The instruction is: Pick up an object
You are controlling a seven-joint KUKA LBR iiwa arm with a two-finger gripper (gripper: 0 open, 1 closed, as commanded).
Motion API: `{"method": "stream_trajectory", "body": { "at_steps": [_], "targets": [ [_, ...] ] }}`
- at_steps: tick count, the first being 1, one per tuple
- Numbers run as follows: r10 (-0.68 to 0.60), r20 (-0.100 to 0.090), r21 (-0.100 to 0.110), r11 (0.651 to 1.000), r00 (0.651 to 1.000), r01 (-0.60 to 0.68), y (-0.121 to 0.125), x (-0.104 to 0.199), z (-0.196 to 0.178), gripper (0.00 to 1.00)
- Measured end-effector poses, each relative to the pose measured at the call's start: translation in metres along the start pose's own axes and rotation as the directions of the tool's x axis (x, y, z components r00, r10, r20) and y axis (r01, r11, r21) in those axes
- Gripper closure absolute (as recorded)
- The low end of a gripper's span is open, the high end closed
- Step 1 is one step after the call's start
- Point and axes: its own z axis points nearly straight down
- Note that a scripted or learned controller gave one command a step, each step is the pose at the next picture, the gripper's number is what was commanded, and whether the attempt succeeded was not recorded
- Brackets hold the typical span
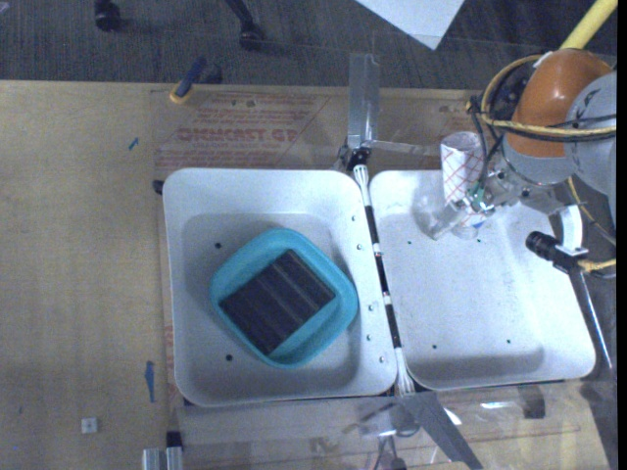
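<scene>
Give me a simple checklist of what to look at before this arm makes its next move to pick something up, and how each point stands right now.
1. Something to pick: a blue tray with a dark ridged block on it lies in the left bin. Ok.
2. Gripper position: over the right bin, far corner. Ok.
3. Item at the gripper: a paper cup with red lattice print and something clear beside it. Held or not: cannot tell.
4. Cup standing steady: it looks tilted. Cannot tell.
5. Arm free of the bin walls: ok.
</scene>
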Motion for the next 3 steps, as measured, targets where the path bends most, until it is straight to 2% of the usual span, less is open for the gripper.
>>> {"method": "stream_trajectory", "body": {
  "at_steps": [1, 2, 3],
  "targets": [
    [0.001, 0.0, 0.002, 1.0, 1.0, -0.001, -0.001, 0.0, -0.01, 1.0],
    [-0.145, 0.011, -0.014, 0.989, 0.989, 0.145, -0.007, 0.01, -0.032, 1.0],
    [-0.039, 0.012, -0.018, 0.999, 0.999, 0.04, 0.024, 0.051, -0.101, 1.0]
  ]
}}
